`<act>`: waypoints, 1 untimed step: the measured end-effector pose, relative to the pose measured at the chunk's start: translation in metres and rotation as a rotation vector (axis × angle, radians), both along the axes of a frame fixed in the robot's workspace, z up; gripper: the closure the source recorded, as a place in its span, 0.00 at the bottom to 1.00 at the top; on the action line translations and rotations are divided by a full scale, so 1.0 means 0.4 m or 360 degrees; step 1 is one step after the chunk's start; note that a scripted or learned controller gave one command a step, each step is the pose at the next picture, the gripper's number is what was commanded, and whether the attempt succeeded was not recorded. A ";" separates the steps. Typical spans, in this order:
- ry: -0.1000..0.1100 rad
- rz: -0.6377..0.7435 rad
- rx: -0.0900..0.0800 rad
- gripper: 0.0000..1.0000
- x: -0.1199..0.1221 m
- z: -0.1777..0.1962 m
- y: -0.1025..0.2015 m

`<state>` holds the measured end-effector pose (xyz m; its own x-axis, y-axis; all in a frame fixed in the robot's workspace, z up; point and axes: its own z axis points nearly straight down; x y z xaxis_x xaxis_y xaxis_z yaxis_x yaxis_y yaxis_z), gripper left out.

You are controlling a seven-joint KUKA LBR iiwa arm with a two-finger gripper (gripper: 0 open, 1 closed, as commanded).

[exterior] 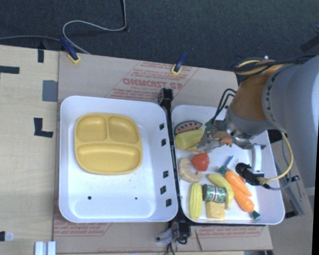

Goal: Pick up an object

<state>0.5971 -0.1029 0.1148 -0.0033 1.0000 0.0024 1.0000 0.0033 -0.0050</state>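
- The gripper (209, 141) is being held low over the upper part of the right bin (270, 212), the arm having been brought in from the right, presumably so that one toy out of the crowded pile can be singled out.
- The state of the fingers cannot be told; they are being obscured by the wrist and by the dark fittings around it, and nothing is being seen clamped between them.
- The likeliest targets are being kept just beside the gripper: a yellow wedge (186, 140) with a watermelon slice (188, 126) above it, and a red tomato (200, 161) just below.
- The remaining toys are being left packed toward the near side of the same bin: a corn cob (196, 200), a small can (215, 193), a carrot (239, 191) and a cheese block (215, 210), several of them touching.
- A yellow divided plate (108, 144) is being kept alone in the left bin (111, 207), probably as a place for set-down.
- The pick is being judged as not yet achieved.
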 end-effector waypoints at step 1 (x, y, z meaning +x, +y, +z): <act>0.0000 0.0000 0.0000 0.00 0.000 0.000 0.000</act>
